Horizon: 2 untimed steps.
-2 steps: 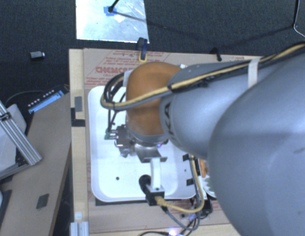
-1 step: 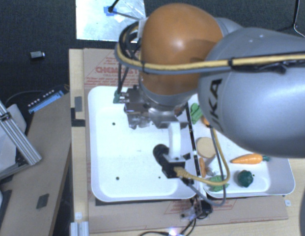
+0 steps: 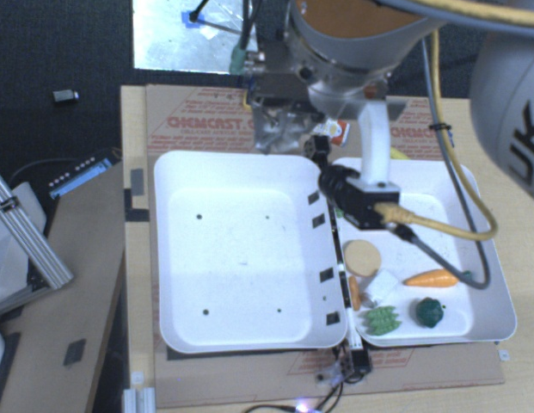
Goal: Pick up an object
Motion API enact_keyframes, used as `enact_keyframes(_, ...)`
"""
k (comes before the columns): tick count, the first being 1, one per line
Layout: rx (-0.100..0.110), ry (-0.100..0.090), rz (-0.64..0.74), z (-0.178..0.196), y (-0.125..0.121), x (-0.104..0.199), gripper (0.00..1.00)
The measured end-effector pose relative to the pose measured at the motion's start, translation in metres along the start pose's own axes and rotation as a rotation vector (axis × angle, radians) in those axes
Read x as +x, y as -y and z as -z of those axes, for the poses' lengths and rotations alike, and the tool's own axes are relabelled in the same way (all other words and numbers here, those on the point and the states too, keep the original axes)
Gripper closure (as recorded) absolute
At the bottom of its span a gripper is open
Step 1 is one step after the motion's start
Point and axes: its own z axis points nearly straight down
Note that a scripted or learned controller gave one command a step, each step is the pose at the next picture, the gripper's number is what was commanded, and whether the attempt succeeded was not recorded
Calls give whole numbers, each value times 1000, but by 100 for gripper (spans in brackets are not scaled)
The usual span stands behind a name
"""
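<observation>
A pale wooden surface [image 3: 95, 231] carries a printed brown cardboard sheet [image 3: 198, 119] with two shallow white plastic bins on it, dark floor beyond. The left bin [image 3: 241, 248] lies beside the right bin [image 3: 473, 317], which holds the small toys near its front edge. The hand [image 3: 288, 132] hangs over the far rim of the left bin, well apart from the toys; whether it is apart or together I cannot tell. The likeliest target, a small orange plastic carrot [image 3: 432, 278], looks light, stiff and slick, best pinched across its thick middle. Near it lie a dark green round toy [image 3: 429, 311], a pale green leafy toy [image 3: 383, 320] and a tan wooden disc [image 3: 363, 256]. A yellow cable [image 3: 438, 229] loops just above the carrot and could snag
</observation>
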Motion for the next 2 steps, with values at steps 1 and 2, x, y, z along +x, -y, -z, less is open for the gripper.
enact_keyframes(1,14,8,0,5,0,0,100)
enact_keyframes(2,17,8,0,4,1,0,100)
